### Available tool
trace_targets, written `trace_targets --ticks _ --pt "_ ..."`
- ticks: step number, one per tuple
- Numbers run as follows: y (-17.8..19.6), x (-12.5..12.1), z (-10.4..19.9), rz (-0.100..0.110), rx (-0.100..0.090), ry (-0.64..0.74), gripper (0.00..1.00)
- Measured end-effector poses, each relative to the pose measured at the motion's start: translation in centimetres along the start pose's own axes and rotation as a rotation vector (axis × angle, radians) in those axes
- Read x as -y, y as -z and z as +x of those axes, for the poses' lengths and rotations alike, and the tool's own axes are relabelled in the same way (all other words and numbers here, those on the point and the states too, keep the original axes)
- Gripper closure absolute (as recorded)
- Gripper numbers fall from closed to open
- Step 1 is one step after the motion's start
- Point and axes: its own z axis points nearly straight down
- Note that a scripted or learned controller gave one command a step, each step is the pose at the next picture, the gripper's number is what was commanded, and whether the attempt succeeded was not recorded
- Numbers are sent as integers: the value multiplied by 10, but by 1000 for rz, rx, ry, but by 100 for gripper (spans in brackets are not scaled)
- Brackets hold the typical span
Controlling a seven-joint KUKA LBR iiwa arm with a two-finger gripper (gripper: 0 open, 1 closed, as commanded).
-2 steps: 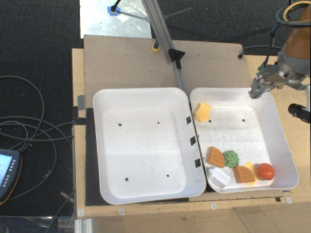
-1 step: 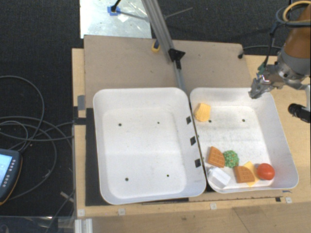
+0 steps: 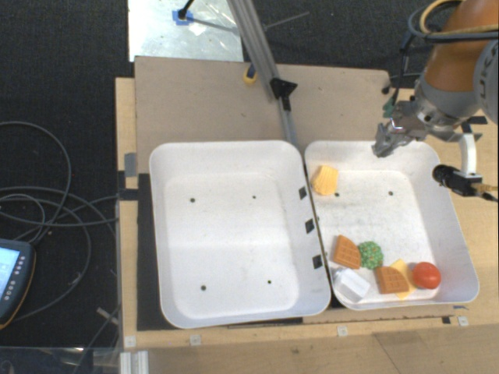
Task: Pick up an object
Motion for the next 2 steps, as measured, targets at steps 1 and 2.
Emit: trace_targets --ticks 1,2 --pt "11 0 48 0 1 0 100" --pt "18 6 106 1 -1 0 100"
